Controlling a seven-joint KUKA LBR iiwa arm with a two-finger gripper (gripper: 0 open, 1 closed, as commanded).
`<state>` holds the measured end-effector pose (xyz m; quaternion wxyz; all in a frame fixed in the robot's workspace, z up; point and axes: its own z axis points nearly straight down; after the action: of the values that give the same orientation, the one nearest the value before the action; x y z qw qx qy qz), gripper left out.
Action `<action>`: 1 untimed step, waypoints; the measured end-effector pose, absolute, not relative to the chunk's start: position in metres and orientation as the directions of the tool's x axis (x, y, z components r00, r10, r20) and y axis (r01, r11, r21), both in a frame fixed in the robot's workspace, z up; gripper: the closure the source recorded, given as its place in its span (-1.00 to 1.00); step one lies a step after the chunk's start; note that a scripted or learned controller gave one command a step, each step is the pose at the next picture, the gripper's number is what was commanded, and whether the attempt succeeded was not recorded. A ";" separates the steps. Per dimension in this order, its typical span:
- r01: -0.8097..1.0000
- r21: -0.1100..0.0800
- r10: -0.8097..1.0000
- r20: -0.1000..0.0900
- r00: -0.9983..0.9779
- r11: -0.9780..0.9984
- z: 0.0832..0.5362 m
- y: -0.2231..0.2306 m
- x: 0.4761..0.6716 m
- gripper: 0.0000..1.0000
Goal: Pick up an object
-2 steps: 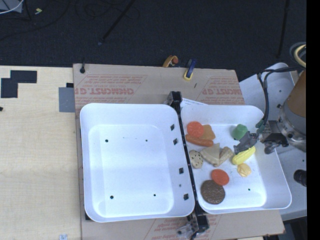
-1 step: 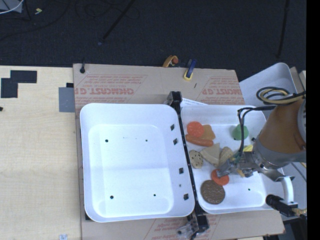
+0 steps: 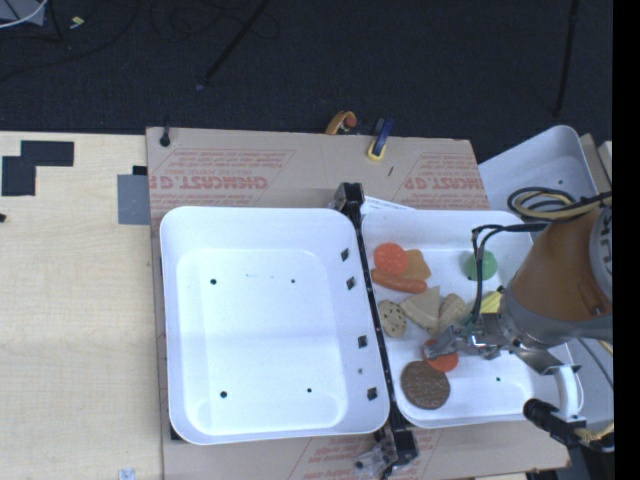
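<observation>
Beneath both bins, cardboard sheet (image 3: 300, 168) with mirrored red print, unreadable; gripper (image 3: 452, 346) over the right bin (image 3: 500, 388), state unclear.

A pile of small items is clustered at the right bin's (image 3: 560, 230) left side: an orange-red piece (image 3: 391, 258), tan chunks (image 3: 432, 308), a speckled cookie (image 3: 392, 319), a brown disc (image 3: 426, 385). A green round thing (image 3: 478, 265) is set apart.

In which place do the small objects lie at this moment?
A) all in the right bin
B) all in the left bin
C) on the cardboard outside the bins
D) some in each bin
A: the orange piece, the green round piece and the brown disc all lie inside the right bin, where the gripper reaches in.
</observation>
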<state>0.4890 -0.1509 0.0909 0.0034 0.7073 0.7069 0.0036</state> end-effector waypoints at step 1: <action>1.000 0.002 1.000 -0.001 -0.001 0.001 0.090 -0.127 0.560 -1.00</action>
<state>0.5599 -0.1269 0.0896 0.0010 0.7066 0.7076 0.0005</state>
